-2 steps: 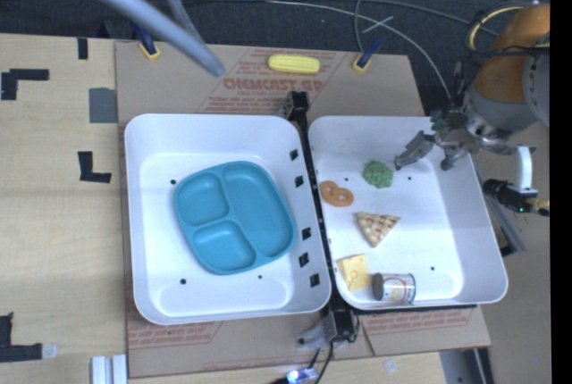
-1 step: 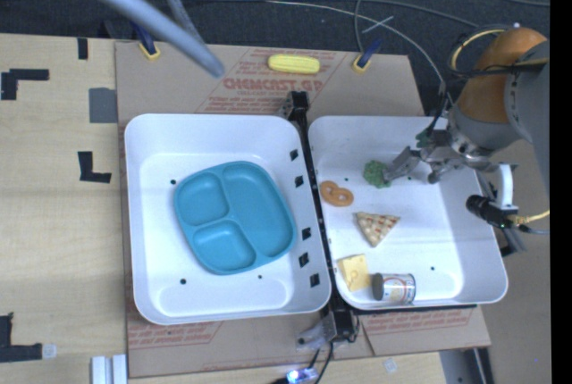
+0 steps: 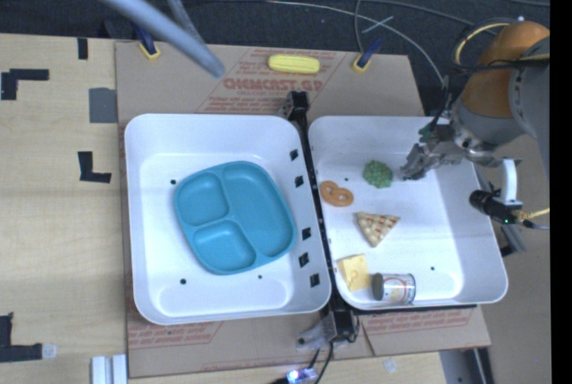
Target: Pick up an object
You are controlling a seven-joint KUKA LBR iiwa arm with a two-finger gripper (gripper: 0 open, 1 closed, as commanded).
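Gripper [image 3: 416,161] sits low in the right bin [image 3: 465,279], just right of the broccoli [image 3: 378,174]; can't tell from this angle how the fingers stand, nothing visibly between them. Broccoli looks like the nearest target, so I'd take that. Pretzel [image 3: 336,193] is just left-below the broccoli, pizza slice [image 3: 376,227] below it, cheese [image 3: 353,271] and can [image 3: 394,288] further below. To do it well: shift left to centre over the broccoli, straddle it, descend clear of the pretzel, close, lift straight up.
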